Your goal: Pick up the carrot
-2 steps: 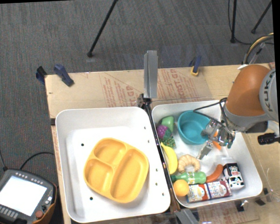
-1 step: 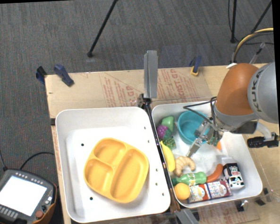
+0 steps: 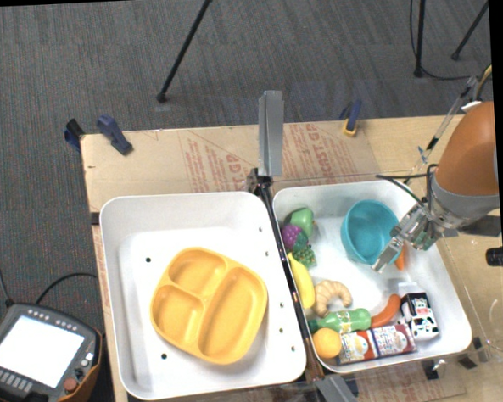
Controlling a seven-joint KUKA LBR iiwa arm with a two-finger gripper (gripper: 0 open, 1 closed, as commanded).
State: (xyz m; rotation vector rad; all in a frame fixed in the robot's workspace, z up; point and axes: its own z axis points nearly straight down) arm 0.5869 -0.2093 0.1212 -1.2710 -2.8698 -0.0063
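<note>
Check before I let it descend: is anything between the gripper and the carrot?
Nothing visible: bare bin floor lies between the gripper and the carrot. The milk carton crowds the carrot's right end.

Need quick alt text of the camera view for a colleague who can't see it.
The gripper hovers in the right bin beside the teal bowl; the carrot lies nearer the front among toy food. A yellow divided plate sits in the left bin.

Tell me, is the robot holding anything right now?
It cannot be told. The end effector is beside the teal bowl with something orange at its tip, too small to judge. Another orange piece lies lower down.
</note>
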